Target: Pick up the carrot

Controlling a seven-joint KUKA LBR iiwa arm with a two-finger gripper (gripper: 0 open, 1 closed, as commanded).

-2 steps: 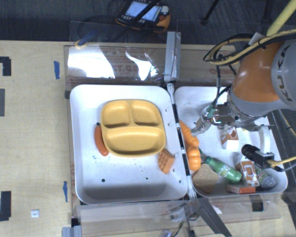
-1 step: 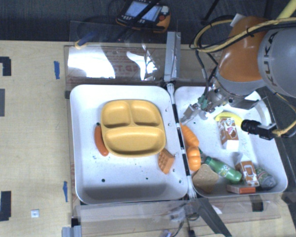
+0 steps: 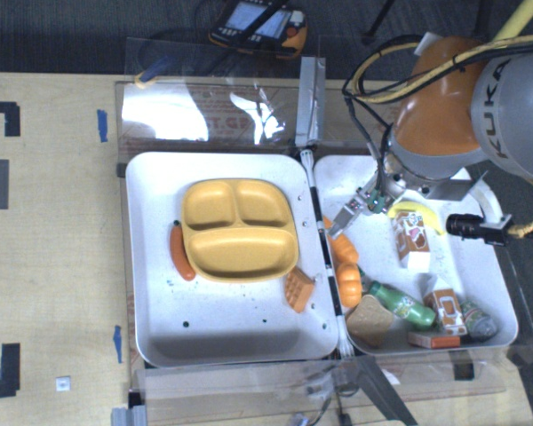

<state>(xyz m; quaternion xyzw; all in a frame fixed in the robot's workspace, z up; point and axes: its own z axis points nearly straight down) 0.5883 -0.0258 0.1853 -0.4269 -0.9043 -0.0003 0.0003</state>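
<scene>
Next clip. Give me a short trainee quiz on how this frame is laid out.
1. True or false: the yellow plate lies in the right bin.
2. Where is the green bottle? A) left bin B) right bin C) on the bench outside the bins
3. Fill in: the gripper is over the ___ bin, close to the divider between the bins.

Key
1. False: the yellow plate lies in the left bin.
2. B: it lies in the right bin.
3. right
</scene>
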